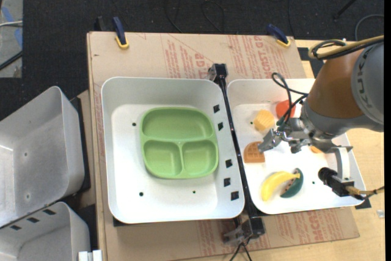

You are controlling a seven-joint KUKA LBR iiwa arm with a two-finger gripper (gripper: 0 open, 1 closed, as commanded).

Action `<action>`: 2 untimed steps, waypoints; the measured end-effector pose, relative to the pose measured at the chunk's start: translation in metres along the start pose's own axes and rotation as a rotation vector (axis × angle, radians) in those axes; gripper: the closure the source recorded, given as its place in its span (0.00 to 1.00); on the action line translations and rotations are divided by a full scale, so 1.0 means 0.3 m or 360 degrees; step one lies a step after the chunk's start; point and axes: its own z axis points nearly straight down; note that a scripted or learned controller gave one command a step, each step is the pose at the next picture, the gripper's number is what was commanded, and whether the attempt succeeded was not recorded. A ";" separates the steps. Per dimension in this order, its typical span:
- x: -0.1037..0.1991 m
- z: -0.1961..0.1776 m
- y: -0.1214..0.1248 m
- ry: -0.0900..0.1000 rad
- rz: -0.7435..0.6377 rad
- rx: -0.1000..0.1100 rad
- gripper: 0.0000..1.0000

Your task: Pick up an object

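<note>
Arm: grey metal with a glossy orange band, reaching in from the right over the right bin (244,101).
Gripper (282,139): dark, bristling with cables, low over the middle of the right bin; I cannot tell its state from here.
Right bin: shallow, smooth white plastic with rounded corners.
Yellow block (264,120): a small cube-like lump near the bin's far left part, just beside the gripper.
Red-orange piece (283,109): rounded, half hidden behind the gripper.
Brown waffle-like piece (253,153): flat, ridged, by the left wall.
Banana (275,184): curved, matte yellow (toy, by the look), near the front edge, touching a teal rounded thing (294,186).
Left bin (116,131): holds a pale green tray (179,142), three compartments, soft corners.
</note>
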 end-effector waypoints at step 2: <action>0.007 0.079 0.018 0.0005 0.0000 -0.0026 1.00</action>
